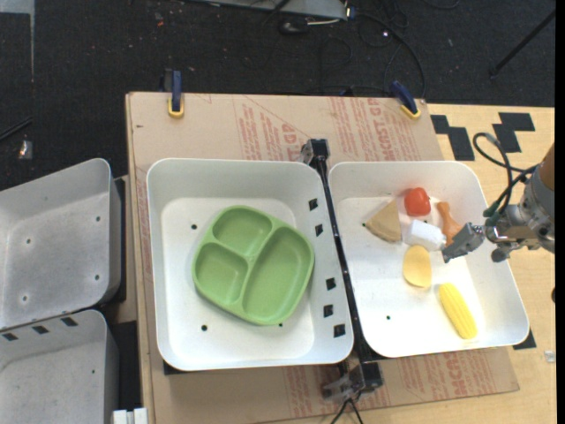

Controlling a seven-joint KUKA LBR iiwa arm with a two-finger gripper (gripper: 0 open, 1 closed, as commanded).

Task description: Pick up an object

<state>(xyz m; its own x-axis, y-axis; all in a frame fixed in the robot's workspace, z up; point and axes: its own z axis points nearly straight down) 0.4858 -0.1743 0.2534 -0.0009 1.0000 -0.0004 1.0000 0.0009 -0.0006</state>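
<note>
Nearest the camera in the right-hand bin [508, 325] lies a yellow corn cob [457, 309], small, ridged and probably light moulded plastic; it looks stiff and should be best pinched across its short width near the middle, since its rounded sides could slip along the length. Just beyond it sits a pale yellow rounded piece [418, 266], smooth and egg-like, likely slick and prone to squirting out of a pinch. Farther in is a cluster: a white block [424, 233] touching a tan wedge [385, 223], a red tomato-like piece [417, 201] and a thin orange carrot-like stick [448, 221]; packed so closely, they would be awkward to take singly. The gripper [463, 242] hangs at the right side of this bin, just beside the white block and the orange stick, with nothing visibly between its fingers; whether they are spread or closed I cannot tell at this size. In the left-hand bin [168, 263] rests a green divided plate [254, 263], wide, flat and rigid, a poor fit for a narrow pinch except at the rim. Both bins stand on a brown board [247, 122] clamped at its far edge by two blue-and-yellow clamps [176, 93], with dark floor and cables behind.
</note>
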